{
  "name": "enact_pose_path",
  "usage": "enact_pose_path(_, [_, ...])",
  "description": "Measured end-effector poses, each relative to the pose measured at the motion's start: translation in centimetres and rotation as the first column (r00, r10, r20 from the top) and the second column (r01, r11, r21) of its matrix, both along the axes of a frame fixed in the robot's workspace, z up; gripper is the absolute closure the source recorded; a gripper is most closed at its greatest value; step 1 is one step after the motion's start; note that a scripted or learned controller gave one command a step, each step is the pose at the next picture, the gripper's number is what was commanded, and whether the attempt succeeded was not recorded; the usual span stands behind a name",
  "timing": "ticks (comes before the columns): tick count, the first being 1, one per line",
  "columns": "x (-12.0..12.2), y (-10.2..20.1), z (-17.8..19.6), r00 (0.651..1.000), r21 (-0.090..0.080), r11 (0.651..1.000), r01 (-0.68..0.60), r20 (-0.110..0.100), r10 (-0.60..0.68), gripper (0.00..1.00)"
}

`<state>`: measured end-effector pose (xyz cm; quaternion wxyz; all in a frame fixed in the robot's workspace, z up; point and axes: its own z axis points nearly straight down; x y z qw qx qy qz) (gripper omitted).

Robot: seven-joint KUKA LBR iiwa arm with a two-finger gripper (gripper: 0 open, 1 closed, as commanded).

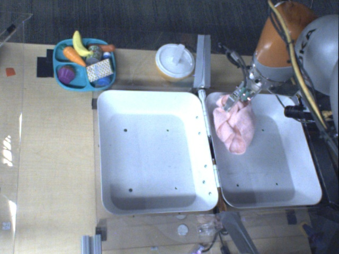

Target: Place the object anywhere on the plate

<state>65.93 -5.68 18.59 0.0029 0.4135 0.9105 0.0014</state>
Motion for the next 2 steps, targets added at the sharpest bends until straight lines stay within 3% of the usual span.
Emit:
enact_pose_path(1, [0.2,0.2,4.0,1.0,0.0,1.0,-0.006,0.0,0.006,1.0])
enact_pose_path(2, [-2.5,4.8,4.0,0.918,-0.001,0.918,-0.397,-0.001,0.397,1.0])
